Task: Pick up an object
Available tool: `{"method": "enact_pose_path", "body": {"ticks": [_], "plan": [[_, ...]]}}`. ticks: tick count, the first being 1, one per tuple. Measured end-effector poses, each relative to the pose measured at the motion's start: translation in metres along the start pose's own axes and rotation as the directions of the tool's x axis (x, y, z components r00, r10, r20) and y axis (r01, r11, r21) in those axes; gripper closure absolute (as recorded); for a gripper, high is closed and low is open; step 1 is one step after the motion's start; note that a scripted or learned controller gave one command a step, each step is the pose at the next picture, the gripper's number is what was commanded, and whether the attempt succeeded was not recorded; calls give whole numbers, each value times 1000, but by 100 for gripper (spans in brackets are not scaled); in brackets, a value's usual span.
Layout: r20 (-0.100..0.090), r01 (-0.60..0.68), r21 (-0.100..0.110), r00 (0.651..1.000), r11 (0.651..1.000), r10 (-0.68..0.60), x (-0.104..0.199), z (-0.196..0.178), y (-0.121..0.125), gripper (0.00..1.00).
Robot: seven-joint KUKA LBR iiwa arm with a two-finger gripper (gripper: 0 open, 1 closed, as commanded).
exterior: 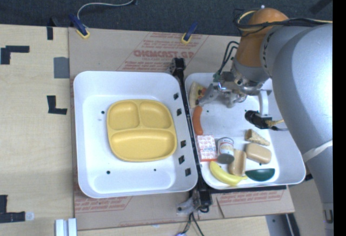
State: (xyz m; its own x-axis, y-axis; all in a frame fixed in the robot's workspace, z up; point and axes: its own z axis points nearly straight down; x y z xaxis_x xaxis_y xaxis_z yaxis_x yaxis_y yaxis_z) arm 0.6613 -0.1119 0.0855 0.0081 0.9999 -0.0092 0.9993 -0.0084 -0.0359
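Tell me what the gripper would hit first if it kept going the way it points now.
Likely the slice of toy food at the right bin's upper left corner. The gripper points left and down toward it, with the orange sausage just below that line. Depth is unclear from this slanted view.

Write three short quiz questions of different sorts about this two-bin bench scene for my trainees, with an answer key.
1. True or false: the yellow divided plate lies in the left bin.
2. Multiple choice: the banana lies at the right bin's A) far edge, B) near edge, C) outside it.
3. Fill in: directly left of the small can lies a red-and-white ____.

Key:
1. True.
2. B. It lies along the near edge, beside the dark green item.
3. Packet.

The gripper hangs over the right bin's far end, near the orange sausage-like piece.
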Motion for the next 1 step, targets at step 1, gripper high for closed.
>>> {"method": "enact_pose_path", "body": {"ticks": [1], "plan": [[0, 0, -3, 1000, 1000, 0, 2, -9, 0, 100]]}}
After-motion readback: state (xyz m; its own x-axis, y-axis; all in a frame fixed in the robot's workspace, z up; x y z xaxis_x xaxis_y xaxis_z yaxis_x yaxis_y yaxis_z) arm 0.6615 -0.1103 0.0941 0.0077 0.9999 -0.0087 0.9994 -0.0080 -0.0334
